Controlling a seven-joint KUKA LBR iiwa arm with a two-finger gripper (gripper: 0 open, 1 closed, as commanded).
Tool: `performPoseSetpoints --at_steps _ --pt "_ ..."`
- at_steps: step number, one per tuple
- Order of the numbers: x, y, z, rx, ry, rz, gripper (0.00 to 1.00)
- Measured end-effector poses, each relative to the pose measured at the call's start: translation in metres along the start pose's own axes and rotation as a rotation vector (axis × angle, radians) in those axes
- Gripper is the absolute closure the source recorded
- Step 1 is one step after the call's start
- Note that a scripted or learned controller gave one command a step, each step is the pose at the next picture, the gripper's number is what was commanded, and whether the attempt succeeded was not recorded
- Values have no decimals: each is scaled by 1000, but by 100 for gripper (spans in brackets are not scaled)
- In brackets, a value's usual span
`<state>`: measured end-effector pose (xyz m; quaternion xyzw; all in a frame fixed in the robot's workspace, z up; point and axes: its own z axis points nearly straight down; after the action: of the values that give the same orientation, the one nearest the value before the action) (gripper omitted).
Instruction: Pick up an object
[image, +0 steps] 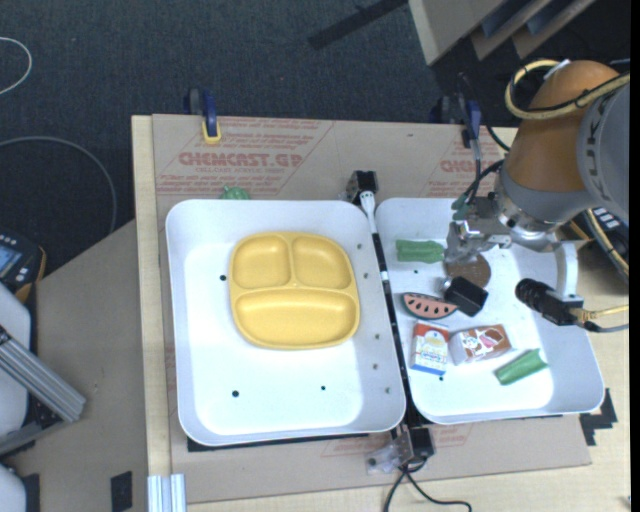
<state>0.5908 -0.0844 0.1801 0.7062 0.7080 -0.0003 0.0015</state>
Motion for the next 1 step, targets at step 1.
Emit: performPoseSetpoints --at_steps 1 --pt "55 -69 -4 9 6 -2 100"
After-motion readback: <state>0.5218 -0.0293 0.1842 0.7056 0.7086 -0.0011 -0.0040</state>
